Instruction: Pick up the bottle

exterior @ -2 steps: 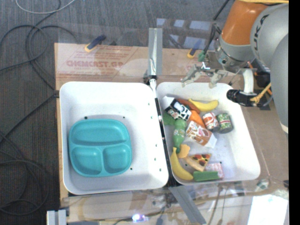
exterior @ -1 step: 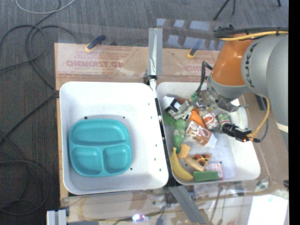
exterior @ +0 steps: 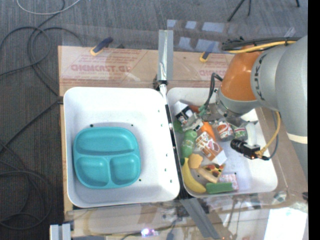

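The bottle (exterior: 189, 141), green, lies in the right bin (exterior: 265, 181) near its left wall, long axis running up-down in frame. The end effector (exterior: 212, 115) sits just up-right of it, above the clutter; whether it is wide or narrow I cannot tell. The arm (exterior: 280, 79) comes in from the frame's right, wrist bent down.

The arm (exterior: 280, 79) runs off the right edge, and its orange band covers the right bin's (exterior: 267, 181) far corner. The pincer (exterior: 207, 115) is buried among the toys, its state unclear. Small packets (exterior: 227, 179) there blur beyond reading.
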You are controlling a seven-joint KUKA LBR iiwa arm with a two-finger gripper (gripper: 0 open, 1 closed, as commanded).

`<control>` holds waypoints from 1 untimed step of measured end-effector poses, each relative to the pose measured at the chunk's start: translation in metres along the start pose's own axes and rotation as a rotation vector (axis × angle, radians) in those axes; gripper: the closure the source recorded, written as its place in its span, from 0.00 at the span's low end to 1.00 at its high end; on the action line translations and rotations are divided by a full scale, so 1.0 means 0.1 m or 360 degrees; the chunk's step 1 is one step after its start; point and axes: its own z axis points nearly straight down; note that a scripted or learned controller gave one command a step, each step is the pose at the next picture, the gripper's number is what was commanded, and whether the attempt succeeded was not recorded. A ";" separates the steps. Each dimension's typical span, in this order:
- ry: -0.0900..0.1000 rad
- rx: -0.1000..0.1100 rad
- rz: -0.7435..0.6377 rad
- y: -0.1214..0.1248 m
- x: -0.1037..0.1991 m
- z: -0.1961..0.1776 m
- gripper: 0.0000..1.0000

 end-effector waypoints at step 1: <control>0.0007 -0.0020 0.0554 -0.27 0.05 0.06 0.00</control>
